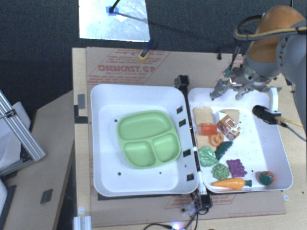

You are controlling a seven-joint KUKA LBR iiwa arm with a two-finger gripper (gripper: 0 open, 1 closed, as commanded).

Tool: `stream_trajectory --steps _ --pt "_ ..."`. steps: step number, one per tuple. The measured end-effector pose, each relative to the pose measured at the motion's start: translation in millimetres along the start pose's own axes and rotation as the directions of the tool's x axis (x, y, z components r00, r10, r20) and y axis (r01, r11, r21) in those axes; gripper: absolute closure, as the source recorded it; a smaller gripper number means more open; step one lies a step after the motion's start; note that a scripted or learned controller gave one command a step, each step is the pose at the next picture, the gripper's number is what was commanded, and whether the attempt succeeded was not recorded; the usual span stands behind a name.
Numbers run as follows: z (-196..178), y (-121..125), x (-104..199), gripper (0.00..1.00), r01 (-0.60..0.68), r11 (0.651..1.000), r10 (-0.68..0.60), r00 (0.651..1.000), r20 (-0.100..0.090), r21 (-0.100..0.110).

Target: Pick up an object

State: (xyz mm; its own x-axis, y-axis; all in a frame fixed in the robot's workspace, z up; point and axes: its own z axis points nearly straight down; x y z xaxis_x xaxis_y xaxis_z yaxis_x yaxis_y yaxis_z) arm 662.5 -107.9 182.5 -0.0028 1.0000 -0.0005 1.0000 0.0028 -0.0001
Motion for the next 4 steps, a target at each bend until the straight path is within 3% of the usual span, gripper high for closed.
stream_trajectory --steps 2,3,4 --pt "96 8 4 0.0 0.004 1.0 -0.004 1.0 0.0 0.001" --pt "81 10 4 1.0 0.005 1.0 -0.005 1.0 0.0 -0.007" --pt "18 9 8 1.0 0.002 1.0 -0.002 1.0 0.0 -0.007"
